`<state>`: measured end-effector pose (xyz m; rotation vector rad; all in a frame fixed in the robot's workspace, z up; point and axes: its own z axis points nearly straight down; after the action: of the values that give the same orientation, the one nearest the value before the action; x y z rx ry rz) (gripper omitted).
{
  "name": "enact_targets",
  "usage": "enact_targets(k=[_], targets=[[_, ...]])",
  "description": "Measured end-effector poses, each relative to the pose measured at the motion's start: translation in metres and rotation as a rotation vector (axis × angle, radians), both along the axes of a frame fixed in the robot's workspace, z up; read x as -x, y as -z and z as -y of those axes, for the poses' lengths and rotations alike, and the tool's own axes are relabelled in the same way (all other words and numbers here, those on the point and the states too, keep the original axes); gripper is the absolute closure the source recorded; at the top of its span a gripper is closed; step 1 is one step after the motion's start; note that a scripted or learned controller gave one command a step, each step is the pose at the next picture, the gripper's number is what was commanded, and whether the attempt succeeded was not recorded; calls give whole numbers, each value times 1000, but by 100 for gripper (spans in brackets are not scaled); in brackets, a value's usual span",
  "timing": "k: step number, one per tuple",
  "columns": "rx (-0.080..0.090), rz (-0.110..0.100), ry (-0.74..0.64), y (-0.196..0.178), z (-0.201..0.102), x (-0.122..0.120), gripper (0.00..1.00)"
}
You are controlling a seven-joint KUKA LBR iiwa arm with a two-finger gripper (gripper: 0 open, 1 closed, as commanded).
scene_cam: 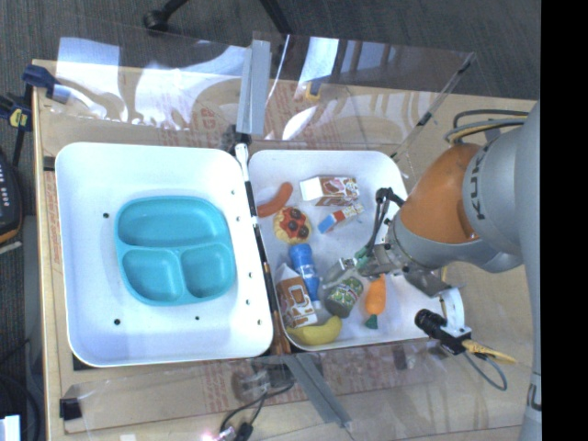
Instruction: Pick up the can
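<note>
Since the hand (360,266) hangs low in the right bin (395,168), the move turns on how the can (344,296) lies from it: just below and slightly left in the view, so close that the fingertips seem to touch or overlap its top edge. The can looks short and squat, lying between the blue bottle (303,266) and the carrot (375,301); I cannot make out a clear long axis. Whether the hand is spread or pinched I cannot tell, as dark linkage blurs into the can's rim, and nothing shows plainly between the fingers. My guess is that a short drop toward the lower left would centre it.

By count, there is one arm, one hand and two bins. The left bin (83,182) holds one teal tray (175,251). The right bin holds one can, one blue bottle, one carrot, one banana (317,333), one sausage (274,200), two small cartons (331,189), one brown packet (296,303) and one pizza slice (293,224).
</note>
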<state>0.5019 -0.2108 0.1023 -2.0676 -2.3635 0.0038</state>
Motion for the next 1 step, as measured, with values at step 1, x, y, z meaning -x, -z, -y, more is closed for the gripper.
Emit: enact_targets(k=[1], targets=[[1,-1,-4,-10,0,0,100]])
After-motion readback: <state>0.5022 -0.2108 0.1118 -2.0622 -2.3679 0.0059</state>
